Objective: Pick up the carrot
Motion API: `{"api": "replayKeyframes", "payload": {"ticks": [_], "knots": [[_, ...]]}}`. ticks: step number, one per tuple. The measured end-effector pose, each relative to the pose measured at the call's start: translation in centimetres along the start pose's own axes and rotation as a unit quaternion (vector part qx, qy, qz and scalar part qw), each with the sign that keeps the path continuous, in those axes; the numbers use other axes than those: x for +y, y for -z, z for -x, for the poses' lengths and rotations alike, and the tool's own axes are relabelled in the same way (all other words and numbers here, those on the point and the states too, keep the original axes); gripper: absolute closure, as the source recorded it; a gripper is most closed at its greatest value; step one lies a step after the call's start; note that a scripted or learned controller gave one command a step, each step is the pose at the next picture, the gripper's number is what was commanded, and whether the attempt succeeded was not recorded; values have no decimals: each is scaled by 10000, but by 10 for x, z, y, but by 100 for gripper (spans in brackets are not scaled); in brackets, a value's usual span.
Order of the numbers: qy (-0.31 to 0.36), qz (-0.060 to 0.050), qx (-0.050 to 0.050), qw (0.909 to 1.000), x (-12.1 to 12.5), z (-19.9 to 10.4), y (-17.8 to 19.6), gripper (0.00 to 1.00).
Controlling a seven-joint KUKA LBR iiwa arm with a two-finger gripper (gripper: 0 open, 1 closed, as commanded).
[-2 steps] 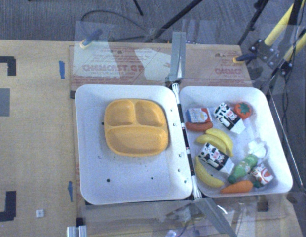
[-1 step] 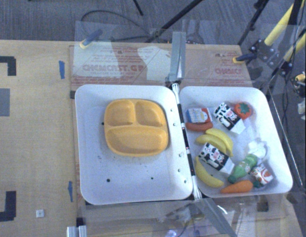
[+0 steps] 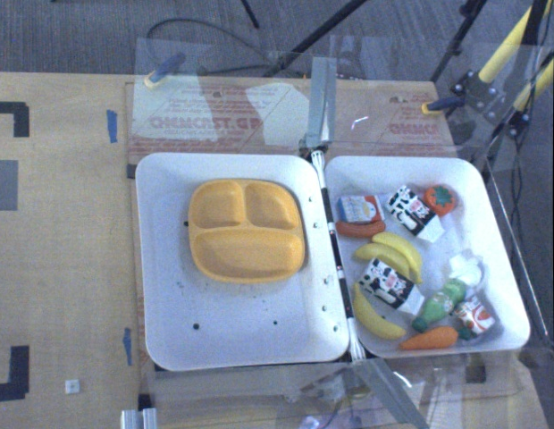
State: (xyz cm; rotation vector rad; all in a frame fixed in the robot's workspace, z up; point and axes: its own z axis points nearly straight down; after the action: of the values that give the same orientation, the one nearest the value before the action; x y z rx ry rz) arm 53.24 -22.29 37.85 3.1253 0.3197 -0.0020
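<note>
Bench top point(image 3: 54, 266) is light wood w/ black corner marks point(image 3: 13, 119) at far left & bits of blue tape point(image 3: 112, 125). A clear plastic sheet point(image 3: 223, 105) lies behind the bins, red print showing through. Grey carpet floor point(image 3: 107, 21) beyond, crossed by black tripod legs point(image 3: 339, 12) & a black cable point(image 3: 183, 27). Yellow-padded stand point(image 3: 514, 38) at upper right. Light even, soft.

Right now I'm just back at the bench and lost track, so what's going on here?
Nothing is being handled at this moment. The carrot lies untouched at the near edge of the right bin, among bananas, small cow-print cartons and other toy food. The left bin holds a yellow divided plate. The pick-up hasn't started.
</note>
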Motion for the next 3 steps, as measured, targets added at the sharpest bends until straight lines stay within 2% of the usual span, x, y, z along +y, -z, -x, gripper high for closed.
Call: {"api": "replayKeyframes", "payload": {"ticks": [1, 2, 3], "knots": [[1157, -18, -11, 9933, 3, -18, -55, 100], [4, 2, 4, 10000, 17, -91, -82, 100], [32, 3, 0, 10000, 15, -92, -71, 100]]}}
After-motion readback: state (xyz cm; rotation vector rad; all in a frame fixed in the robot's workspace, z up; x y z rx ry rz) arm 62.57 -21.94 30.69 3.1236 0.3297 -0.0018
